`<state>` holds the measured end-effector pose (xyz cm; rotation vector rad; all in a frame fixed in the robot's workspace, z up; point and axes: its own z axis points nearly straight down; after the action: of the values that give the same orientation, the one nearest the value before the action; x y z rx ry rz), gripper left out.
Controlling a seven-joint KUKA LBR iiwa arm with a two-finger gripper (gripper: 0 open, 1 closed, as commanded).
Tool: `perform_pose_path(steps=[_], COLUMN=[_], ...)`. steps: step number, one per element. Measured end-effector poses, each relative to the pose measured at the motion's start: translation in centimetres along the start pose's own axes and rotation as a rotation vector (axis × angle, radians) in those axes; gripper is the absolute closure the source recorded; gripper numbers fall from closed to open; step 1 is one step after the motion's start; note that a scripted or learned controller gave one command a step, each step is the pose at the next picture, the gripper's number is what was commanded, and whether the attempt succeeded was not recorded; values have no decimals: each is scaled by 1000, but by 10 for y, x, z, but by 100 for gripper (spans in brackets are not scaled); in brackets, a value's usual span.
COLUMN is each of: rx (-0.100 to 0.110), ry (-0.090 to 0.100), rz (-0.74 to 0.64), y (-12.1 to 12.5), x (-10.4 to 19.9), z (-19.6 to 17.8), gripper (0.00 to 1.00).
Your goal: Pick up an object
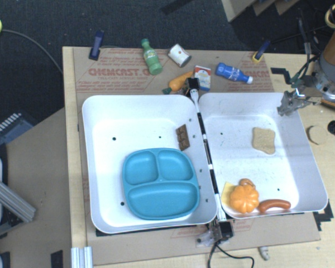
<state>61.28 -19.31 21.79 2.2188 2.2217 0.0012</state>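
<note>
The right bin point(301, 149) holds a tan slice of bread point(263, 140) near its middle. At its front lie an orange pumpkin point(244, 199), a red-brown sausage point(274, 206) and a yellow cheese slice point(228, 193) partly under the pumpkin. In the left bin point(100, 149) a blue divided plate point(160, 182) lies flat, and a small brown chocolate bar point(182, 137) rests near the wall between the bins. My gripper point(291, 100) hangs over the right bin's back right corner, well apart from the bread, with nothing seen in it.
Behind the bins on the bench lie a green bottle point(152, 57), a white can point(179, 54), a blue bottle point(233, 73), a small carton point(201, 77), a carrot point(178, 83) and a dark blue item point(96, 45). The arm point(329, 66) comes in from the upper right.
</note>
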Motion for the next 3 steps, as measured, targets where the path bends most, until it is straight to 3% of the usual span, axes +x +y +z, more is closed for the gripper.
perform_pose_path(steps=[1,2,3], rx=[-1,-2,3], ry=[0,-2,1], rz=[0,2,1], y=[11,2,-2], x=[21,-3,12], z=[6,-5,13], gripper=[100,100,100])
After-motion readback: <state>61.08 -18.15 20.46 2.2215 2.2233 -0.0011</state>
